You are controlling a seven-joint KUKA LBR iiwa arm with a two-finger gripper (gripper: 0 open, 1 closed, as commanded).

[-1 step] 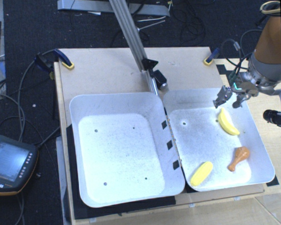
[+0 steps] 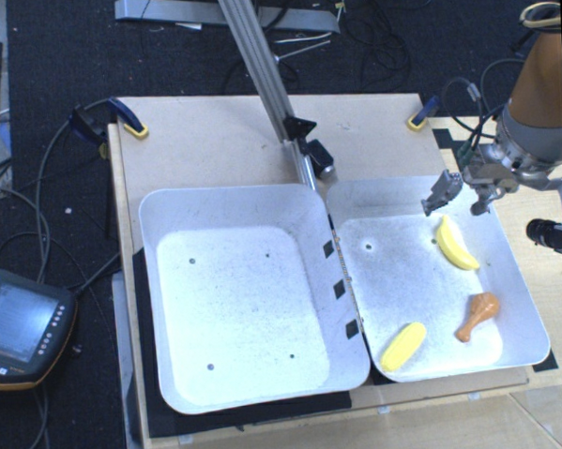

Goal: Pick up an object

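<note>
In the right bin [image 2: 385, 237] lie three objects: a yellow banana [image 2: 455, 244] near the far right, a brown drumstick-shaped toy [image 2: 477, 316] by the right wall, and a yellow oblong piece [image 2: 402, 346] at the front. My gripper [image 2: 463, 195] hangs over the bin's far right corner, just above and behind the banana. Its two dark fingers stand apart with nothing between them.
The left bin [image 2: 238, 296] sits beside the right one on the tan bench. A slanted metal pole [image 2: 268, 74] rises behind the bins' seam. Yellow clamps [image 2: 133, 130] mark the bench's far corners. A teach pendant [image 2: 21, 323] lies off the bench at left.
</note>
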